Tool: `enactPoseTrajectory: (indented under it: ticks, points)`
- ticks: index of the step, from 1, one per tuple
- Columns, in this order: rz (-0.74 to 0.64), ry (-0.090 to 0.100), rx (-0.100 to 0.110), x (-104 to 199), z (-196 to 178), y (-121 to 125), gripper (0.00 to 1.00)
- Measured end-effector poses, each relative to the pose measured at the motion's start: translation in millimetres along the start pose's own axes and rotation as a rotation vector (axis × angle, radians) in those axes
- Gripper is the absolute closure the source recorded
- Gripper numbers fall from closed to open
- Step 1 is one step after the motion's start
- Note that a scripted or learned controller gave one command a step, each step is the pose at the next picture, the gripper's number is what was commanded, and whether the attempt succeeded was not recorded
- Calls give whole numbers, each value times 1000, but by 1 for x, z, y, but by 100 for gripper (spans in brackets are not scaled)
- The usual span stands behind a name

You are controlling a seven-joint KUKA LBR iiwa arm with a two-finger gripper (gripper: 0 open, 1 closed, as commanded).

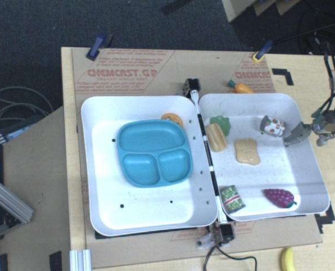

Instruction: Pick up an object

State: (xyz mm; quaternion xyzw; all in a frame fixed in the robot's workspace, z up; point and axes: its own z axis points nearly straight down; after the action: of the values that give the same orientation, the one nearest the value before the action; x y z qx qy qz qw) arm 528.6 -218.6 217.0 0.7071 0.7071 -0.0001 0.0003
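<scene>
At the frame's right edge, the gripper (pixel 296 134) (finger state unclear) may knock the cup (pixel 273 127) aside instead of grasping it.

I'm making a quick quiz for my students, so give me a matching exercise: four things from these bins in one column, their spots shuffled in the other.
Things:
1. blue divided plate
2. purple grapes
3. carrot
4. banana

Places:
A. on the board behind the right bin
B. in the left bin
C. on the bench in front of the right bin
D. right bin, front right corner

Pairs: 1-B, 2-D, 3-A, 4-C
</scene>
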Motion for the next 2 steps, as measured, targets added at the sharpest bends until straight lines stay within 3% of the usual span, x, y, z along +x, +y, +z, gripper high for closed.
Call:
enactPoseTrajectory:
  ticks: [1,2]
  points:
    - [-1,2,1,44,79,64,0]
    - [-1,2,3,94,128,46,0]
